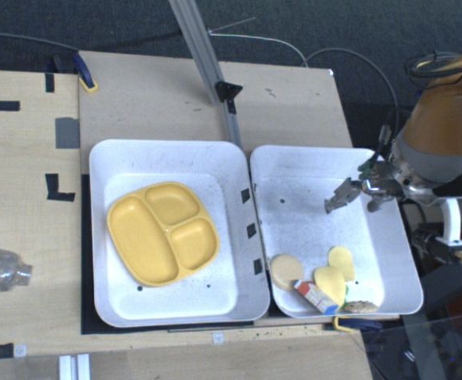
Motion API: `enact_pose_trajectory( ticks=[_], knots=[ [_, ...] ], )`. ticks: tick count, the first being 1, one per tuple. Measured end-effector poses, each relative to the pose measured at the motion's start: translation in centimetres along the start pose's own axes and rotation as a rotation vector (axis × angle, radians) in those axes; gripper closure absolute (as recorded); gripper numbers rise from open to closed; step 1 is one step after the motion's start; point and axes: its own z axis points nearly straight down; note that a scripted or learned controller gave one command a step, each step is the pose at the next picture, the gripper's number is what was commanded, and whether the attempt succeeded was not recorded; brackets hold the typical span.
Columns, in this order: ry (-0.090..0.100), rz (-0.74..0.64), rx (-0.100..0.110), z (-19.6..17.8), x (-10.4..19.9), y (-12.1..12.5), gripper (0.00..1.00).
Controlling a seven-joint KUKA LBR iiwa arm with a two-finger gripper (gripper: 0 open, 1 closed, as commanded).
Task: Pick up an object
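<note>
Near corner of right bin (389,236): round biscuit (286,270), yellow pieces (331,279), small red-and-white pack (316,297), all touching or just beside each other. Probably light, stiff, a little slippery; biscuit best taken across its rim. Left bin (104,212): yellow divided plate (162,233). Farther back, jaws (350,196) over bare bin floor, parted, holding nothing.
</note>
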Motion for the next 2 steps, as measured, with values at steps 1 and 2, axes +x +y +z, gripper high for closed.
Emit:
enact_pose_trajectory(
  ticks=[1,2],
  knots=[
    [-0.006,0.003,-0.009,-14.9,-6.5,-1.5,0.0],
    [-0.008,-0.002,-0.009,-21.6,-6.5,7.5,0.0]
  ],
)
